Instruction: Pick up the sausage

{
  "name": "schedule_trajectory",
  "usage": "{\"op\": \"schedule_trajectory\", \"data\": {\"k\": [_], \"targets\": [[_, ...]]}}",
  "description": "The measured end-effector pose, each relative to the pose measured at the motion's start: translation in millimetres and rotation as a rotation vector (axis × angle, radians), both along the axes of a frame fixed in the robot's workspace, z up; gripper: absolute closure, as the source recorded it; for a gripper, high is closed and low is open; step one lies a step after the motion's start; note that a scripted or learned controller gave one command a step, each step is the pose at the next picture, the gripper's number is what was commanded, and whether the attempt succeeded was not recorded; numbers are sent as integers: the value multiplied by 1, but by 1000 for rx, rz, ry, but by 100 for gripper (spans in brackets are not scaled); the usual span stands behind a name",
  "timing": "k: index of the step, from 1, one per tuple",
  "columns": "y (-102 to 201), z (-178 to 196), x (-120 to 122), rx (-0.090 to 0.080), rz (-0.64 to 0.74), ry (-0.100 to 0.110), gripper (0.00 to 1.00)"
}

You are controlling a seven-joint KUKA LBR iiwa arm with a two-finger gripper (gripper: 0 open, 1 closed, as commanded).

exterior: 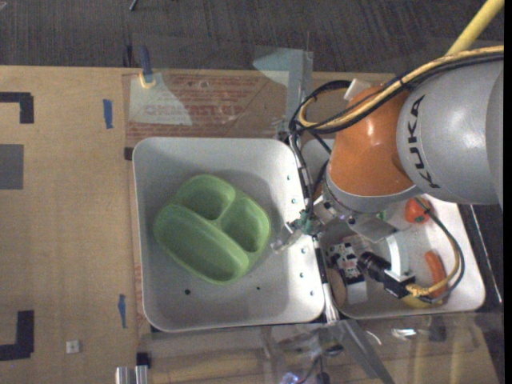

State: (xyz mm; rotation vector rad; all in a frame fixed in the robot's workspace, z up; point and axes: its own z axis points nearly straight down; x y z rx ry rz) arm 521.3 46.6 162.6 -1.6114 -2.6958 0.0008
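While the gripper (350,272) is lowered into the right bin (472,294), its grip undeterminable, the small orange-red sausage (434,265) is seen lying well to its right.

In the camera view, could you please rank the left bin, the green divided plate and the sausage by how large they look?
1. Left bin, largest.
2. Green divided plate, lying inside it.
3. Sausage, smallest; the arm may hide part of it.

You see the arm (400,142) hiding most of the right bin (472,282); the sausage (434,266) shows only partly.
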Motion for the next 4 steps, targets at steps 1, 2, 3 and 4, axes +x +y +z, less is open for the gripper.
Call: {"op": "schedule_trajectory", "data": {"k": [1, 2, 3, 4], "targets": [[13, -21, -3, -21, -76, -19, 0], [22, 21, -42, 0, 72, -2, 0], [-5, 22, -24, 0, 487, -5, 0], [61, 17, -4, 1, 436, -4, 0]]}}
